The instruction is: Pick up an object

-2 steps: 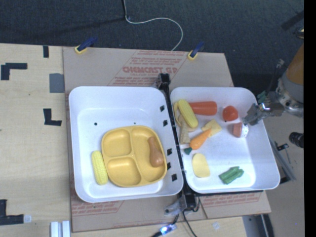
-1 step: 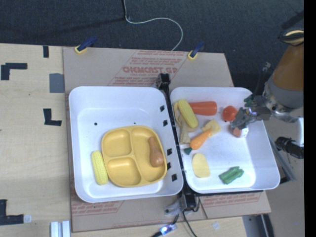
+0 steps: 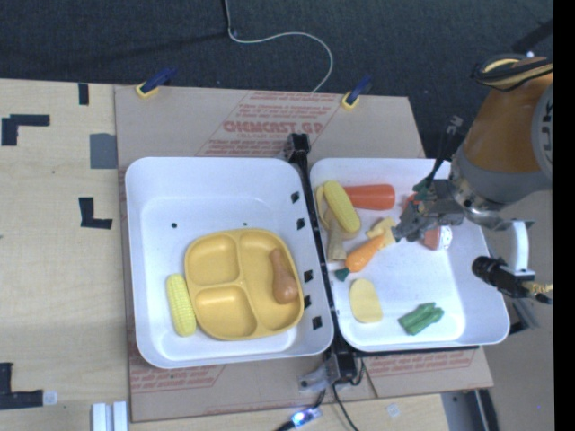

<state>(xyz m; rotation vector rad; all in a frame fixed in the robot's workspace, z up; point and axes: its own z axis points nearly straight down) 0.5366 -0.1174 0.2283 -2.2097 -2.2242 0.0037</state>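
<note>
The gripper (image 3: 415, 221) hangs low over the right bin (image 3: 467, 326), near its far right side. Its dark fingers are too blurry to tell if they are open or closed, and I cannot see anything held between them. The grey arm (image 3: 503, 142) with its orange band goes up and to the right from it.

Just to the left of the gripper, close to its tip, is a carrot (image 3: 367, 252) with a pale yellow piece at its end. A little red and white thing (image 3: 437, 237) sits just right of the gripper. Up and to the left lies a red sausage (image 3: 370, 195), and beside that a corn cob (image 3: 340, 206). Below the gripper is a pale yellow potato-shaped piece (image 3: 365, 300), and a green pepper (image 3: 420, 317) lies near the front.

Far to the left is the left bin (image 3: 153, 205). It holds a yellow tray (image 3: 220, 263) with parts. A brown sausage (image 3: 284, 277) lies in the tray. Another corn cob (image 3: 181, 303) lies just left of the tray.
</note>
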